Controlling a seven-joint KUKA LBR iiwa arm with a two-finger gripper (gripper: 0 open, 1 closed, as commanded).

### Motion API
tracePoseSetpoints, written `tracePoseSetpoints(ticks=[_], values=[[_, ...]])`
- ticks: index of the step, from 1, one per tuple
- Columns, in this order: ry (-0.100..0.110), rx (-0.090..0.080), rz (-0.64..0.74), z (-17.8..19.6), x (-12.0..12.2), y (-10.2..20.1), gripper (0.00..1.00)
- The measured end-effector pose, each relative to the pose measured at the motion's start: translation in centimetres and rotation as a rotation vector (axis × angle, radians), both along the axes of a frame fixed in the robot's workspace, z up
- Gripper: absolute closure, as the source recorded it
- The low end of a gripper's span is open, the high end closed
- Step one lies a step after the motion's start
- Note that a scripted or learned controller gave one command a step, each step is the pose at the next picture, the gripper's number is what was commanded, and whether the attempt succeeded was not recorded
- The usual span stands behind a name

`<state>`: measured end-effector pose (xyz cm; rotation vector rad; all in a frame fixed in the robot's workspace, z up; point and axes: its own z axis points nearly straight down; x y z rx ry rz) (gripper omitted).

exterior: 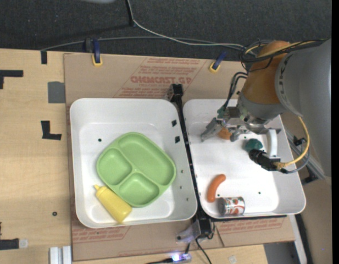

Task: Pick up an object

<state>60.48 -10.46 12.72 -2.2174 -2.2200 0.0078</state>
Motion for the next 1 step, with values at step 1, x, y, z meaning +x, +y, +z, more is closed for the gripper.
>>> tracePoseSetpoints(ticks=[1], values=[[-0.005,-0.001,0.001,-4.47,-0.02,0.05,0.00]])
